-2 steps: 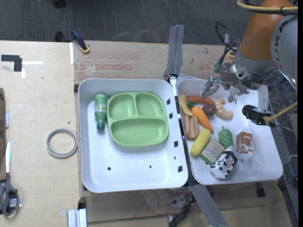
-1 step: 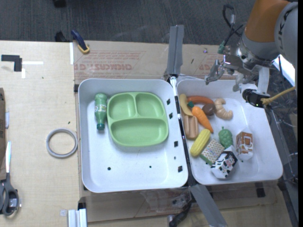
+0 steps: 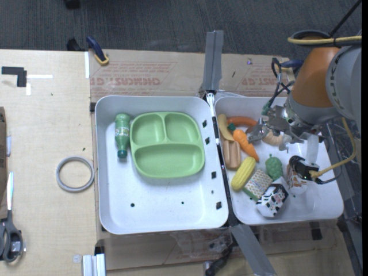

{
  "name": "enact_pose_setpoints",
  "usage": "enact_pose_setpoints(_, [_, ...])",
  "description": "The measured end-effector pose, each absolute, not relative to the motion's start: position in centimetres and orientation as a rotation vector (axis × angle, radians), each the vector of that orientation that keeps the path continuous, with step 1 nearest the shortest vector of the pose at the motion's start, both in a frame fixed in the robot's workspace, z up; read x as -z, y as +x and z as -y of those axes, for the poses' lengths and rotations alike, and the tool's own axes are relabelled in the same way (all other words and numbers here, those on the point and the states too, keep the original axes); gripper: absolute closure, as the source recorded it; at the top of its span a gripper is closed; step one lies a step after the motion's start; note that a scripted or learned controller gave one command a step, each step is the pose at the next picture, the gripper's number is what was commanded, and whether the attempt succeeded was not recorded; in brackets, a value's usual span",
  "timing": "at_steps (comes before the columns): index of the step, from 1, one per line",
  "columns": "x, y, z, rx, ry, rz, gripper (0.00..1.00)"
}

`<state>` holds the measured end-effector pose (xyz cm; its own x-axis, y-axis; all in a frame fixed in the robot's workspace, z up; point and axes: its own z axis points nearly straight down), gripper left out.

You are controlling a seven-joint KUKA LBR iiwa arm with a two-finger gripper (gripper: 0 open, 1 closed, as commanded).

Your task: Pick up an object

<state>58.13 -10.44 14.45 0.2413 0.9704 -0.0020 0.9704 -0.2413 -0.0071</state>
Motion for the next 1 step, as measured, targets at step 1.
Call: enact_pose_setpoints(1, [-8.91, 59.52, 9.43, -0.006, -2.330, 2.103, 0.00])
